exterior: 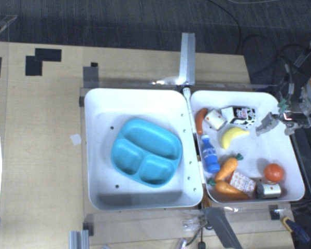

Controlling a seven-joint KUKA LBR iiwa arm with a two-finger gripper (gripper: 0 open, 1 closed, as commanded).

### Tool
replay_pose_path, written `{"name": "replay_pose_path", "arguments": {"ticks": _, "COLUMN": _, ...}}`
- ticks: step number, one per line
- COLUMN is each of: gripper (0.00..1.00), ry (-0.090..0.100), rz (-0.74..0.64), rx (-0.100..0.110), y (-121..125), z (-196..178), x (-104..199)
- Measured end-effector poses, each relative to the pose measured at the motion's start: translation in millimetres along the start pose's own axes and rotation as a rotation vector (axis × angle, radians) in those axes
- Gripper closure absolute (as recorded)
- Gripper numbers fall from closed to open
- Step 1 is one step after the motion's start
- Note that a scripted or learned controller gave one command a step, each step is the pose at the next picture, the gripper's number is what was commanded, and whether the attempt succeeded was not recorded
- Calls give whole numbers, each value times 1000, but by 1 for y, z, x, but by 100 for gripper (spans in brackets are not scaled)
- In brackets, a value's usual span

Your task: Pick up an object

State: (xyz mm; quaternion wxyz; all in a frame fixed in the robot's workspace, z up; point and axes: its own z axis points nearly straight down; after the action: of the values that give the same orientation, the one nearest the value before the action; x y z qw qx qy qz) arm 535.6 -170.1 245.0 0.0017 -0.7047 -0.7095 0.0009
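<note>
Gripper (276,122): it hung over the right edge of the right bin, reaching in from the right; whether it was spread or pressed together cannot be told at this size, and nothing showed between its tips.
Right bin (285,154): white and shallow, it held all the loose objects.
Banana (233,136): yellow, it lay near the bin's middle, the nearest object to the gripper yet apart from it.
Blue bottle (209,154): it lay along the bin's left wall, cap toward the far side.
Carrots (227,169): two orange ones sat near the front, one leaning toward the bottle, the other flat at the front wall.
Tomato (273,172): orange-red, it sat at the front right, just behind a small dark can (269,190).
Black-and-white carton (239,114): it rested at the far wall, beside a small white packet (214,120).
Left bin (103,134): it held a blue divided tray (145,151), set at a slant.
</note>
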Motion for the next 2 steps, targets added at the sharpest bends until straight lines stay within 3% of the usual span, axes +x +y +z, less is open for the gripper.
{"name": "replay_pose_path", "arguments": {"ticks": 1, "gripper": 0, "ry": -2, "rz": -109, "rx": -12, "y": 24, "z": 157, "x": 48}}
{"name": "replay_pose_path", "arguments": {"ticks": 2, "gripper": 100, "ry": -1, "rz": -110, "rx": -14, "y": 26, "z": 148, "x": 49}}
